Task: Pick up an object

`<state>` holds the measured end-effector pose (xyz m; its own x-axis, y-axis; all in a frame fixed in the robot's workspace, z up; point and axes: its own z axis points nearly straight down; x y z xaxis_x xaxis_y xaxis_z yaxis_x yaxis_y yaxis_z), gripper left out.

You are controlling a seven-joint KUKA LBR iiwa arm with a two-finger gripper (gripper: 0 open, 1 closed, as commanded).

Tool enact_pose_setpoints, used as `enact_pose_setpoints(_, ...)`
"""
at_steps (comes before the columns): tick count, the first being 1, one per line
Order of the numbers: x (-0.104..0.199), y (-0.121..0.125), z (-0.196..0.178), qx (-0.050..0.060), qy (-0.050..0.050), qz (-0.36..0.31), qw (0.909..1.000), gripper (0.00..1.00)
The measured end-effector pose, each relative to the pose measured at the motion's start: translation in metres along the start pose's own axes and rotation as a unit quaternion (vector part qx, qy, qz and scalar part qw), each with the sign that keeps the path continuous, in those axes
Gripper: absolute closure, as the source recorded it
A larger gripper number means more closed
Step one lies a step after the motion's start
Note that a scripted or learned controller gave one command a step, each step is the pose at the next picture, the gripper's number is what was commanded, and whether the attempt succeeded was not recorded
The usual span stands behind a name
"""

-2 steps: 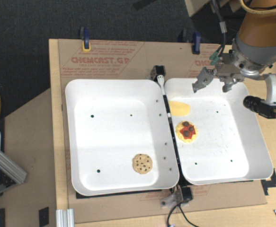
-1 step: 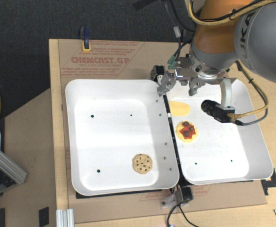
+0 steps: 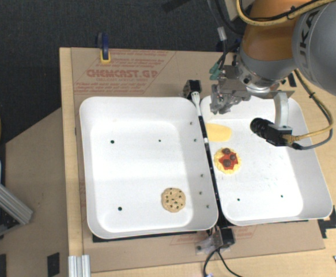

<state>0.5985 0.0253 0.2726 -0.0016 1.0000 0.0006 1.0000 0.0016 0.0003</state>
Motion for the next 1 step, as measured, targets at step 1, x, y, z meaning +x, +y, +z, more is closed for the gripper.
enact_pose_setpoints(1, 0.0799, 0.009, -0.0873, -0.006, 0.002, -0.004, 1.0, 1.0)
